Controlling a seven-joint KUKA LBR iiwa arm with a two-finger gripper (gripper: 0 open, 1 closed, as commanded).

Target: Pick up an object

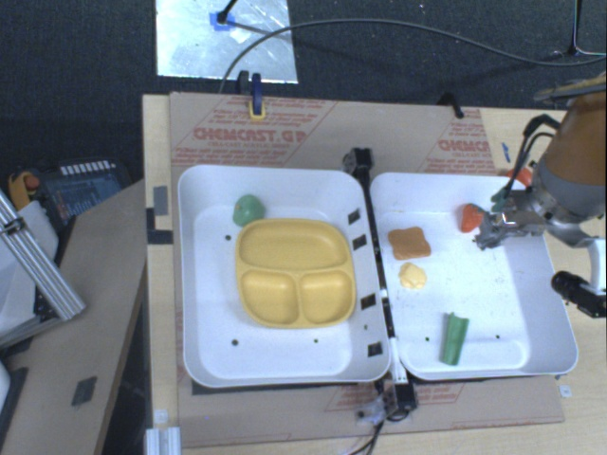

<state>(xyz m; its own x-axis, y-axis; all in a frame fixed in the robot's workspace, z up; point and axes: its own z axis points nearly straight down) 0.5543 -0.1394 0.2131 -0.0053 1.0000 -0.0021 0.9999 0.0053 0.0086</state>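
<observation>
My gripper (490,231) hangs over the right bin (531,349), near its upper right part, just below and right of a small red-orange piece (470,218). A brown toast-like piece (409,243) lies at the bin's upper left, with a pale yellow lump (412,276) right below it. A green stick-shaped piece (453,338) rests near the bin's front. Nothing shows between the gripper's fingers.
The left bin (204,349) holds a yellow divided plate (292,271) and a small green round piece (248,209) behind it. A black divider with clips (372,263) runs between the bins. The arm's body stands over the right bin's far right edge.
</observation>
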